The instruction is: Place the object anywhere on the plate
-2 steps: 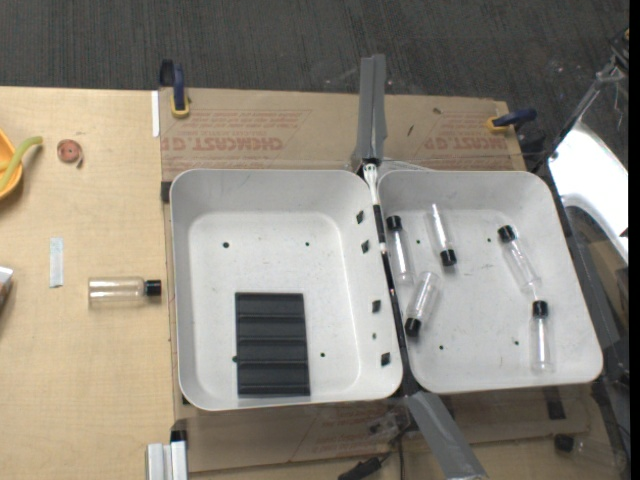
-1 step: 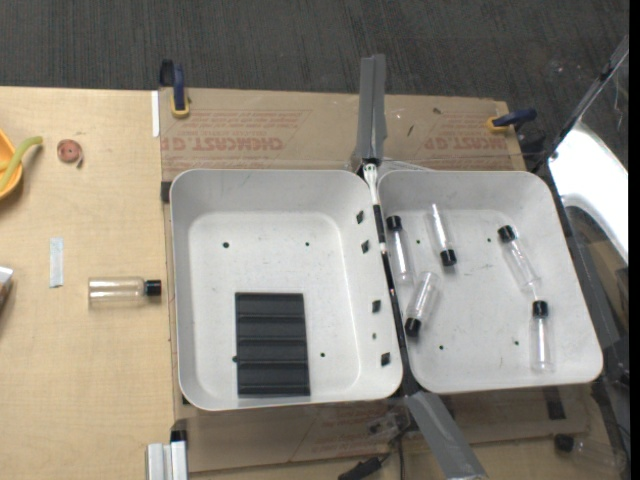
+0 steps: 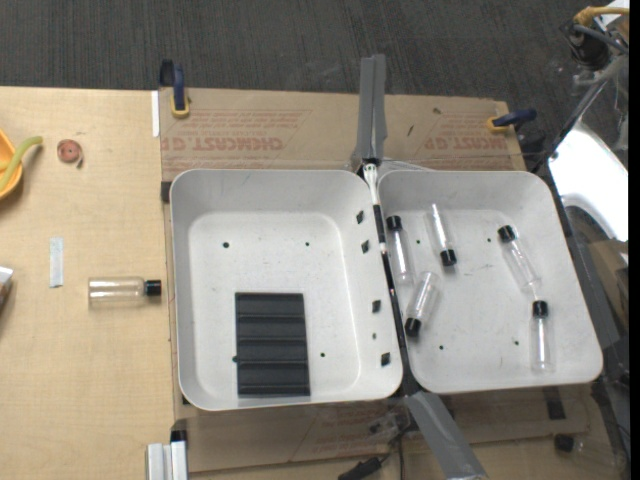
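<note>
On the bare bench at far left lie an orange-yellow item (image 3: 6,168) cut by the frame edge, a small reddish disc (image 3: 68,150), a white strip (image 3: 56,263) and a clear bottle with a black cap (image 3: 120,289) on its side, just outside the left bin (image 3: 200,208). In that bin a black ribbed plate (image 3: 270,343) lies flat near the front wall, with nothing on it. The bins' touching rims stand between the plate and the right bin (image 3: 480,193), on the arm's side. Five clear tubes with black caps lie scattered there: one (image 3: 397,253) along the left wall, one (image 3: 438,230) beside it, one (image 3: 421,300) below these, one (image 3: 520,258) slanted further right, and one (image 3: 540,338) near the front right corner. None touch. How wide the gripper stands cannot be told.
</note>
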Controlling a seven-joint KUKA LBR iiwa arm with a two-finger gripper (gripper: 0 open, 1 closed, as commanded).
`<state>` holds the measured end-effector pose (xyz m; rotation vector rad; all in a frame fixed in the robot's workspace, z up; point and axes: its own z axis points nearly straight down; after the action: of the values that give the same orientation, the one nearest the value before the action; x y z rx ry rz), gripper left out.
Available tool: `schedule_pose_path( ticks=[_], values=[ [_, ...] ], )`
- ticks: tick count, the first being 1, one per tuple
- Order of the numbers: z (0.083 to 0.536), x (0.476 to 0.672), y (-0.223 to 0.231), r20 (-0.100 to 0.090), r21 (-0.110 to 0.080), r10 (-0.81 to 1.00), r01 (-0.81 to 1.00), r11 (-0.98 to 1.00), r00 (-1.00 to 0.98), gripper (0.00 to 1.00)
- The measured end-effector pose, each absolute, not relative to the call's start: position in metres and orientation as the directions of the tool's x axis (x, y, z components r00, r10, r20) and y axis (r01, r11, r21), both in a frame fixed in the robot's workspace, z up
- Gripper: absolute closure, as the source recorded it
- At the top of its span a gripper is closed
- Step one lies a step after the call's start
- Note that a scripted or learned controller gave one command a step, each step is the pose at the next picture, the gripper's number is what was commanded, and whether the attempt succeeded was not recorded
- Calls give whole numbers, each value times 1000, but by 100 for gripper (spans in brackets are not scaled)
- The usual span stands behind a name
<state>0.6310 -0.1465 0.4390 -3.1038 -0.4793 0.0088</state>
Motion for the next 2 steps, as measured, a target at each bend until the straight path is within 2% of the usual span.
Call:
schedule_pose_path(
  ticks=[1,2],
  values=[
    [440,604,-223,-5,-2,331,331,-944,944,0],
    [440,635,-127,-3,0,197,197,-980,980,0]
  ],
)
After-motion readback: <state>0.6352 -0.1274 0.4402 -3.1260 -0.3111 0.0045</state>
